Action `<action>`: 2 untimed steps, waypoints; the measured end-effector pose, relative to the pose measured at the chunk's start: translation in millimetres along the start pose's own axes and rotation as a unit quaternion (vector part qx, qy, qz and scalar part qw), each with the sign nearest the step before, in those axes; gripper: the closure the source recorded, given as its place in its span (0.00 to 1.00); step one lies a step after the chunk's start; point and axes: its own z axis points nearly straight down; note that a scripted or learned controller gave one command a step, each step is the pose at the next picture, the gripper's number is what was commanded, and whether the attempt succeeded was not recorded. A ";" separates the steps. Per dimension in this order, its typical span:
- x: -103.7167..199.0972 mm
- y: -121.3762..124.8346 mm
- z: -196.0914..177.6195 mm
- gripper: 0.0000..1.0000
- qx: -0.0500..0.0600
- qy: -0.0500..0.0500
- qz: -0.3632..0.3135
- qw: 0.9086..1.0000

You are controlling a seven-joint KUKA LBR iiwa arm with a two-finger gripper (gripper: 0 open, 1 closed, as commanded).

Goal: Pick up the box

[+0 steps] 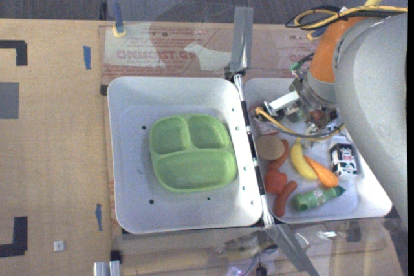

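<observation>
The box [343,159] is small, black and white, and lies near the right wall of the right bin [372,203], beside the carrot. My gripper [315,119] hangs over the back of that bin, up and to the left of the box and apart from it. The grey wrist with its orange band covers most of the gripper from above.
The right bin also holds a brown round item [272,147], a yellow banana [301,161], an orange carrot [321,172], red sausage-like pieces [279,185] and a green bottle [315,198]. A green divided plate [192,153] lies in the left bin [129,106]. My arm overhangs the right side.
</observation>
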 end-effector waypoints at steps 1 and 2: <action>20.0 -29.7 -96.6 0.00 0.000 -0.001 0.124 0.992; 18.8 -28.9 -103.1 1.00 0.001 -0.003 0.126 0.992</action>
